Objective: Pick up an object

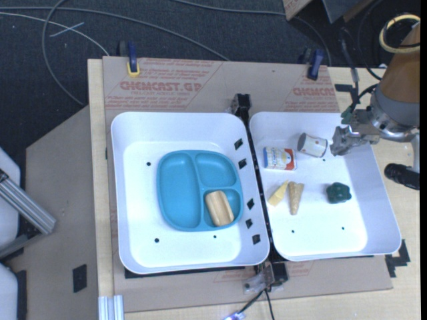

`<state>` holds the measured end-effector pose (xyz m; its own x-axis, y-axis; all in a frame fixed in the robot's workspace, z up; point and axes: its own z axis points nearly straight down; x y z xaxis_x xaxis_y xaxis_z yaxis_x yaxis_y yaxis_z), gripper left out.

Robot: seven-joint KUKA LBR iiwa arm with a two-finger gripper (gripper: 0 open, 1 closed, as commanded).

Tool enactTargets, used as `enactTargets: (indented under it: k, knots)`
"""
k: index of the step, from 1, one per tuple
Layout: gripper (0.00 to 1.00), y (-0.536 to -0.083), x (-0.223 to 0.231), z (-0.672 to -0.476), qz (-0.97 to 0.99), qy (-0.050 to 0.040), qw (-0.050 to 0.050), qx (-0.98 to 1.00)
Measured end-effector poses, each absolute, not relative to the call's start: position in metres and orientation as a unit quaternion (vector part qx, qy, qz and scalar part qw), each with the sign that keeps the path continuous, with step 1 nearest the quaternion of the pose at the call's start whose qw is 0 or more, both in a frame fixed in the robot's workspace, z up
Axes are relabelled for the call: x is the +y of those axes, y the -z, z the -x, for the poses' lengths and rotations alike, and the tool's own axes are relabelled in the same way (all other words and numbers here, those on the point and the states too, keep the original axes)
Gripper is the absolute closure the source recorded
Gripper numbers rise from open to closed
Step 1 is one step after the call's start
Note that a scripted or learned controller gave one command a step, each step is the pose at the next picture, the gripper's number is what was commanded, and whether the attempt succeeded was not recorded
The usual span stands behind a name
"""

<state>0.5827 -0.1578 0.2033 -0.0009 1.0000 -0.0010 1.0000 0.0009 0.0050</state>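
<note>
While the claw (341,141) hangs over the far right part of the right bin (373,235), nothing sits between its fingers, and the slant of the view does not let me tell whether they stand apart or together. The step in hand looks like the approach: the arm (400,89) has its wrist over the bin's right edge, but no object is gripped yet.

Just to the left of the claw, almost touching it, lies a small grey cylinder (311,144) on its side. Further left of that is a small white packet with a red end (278,158). Below the claw, nearer the camera, rests a dark green lump (338,192), and down and to the left of the claw lie two pale wedges (287,195) close together, one yellowish and one tan. Well off to the left, in the other bin (133,245), a blue divided plate (190,189) carries a tan roll (219,207) in its lower right compartment.

I judge the grey cylinder the likeliest target, being nearest. The next move calls for a short shift left to centre the claw over it, fingers spread wide enough to straddle its round body, then a descent to the bin floor and a firm close. Being round, it could roll away if nudged off-centre.
</note>
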Motion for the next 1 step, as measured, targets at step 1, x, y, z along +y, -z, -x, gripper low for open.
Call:
enactTargets:
  k: [1]
  knots:
    - [1.00,-0.2623,-0.1514,-0.5776,-0.706,-0.0014,0.002,0.708]
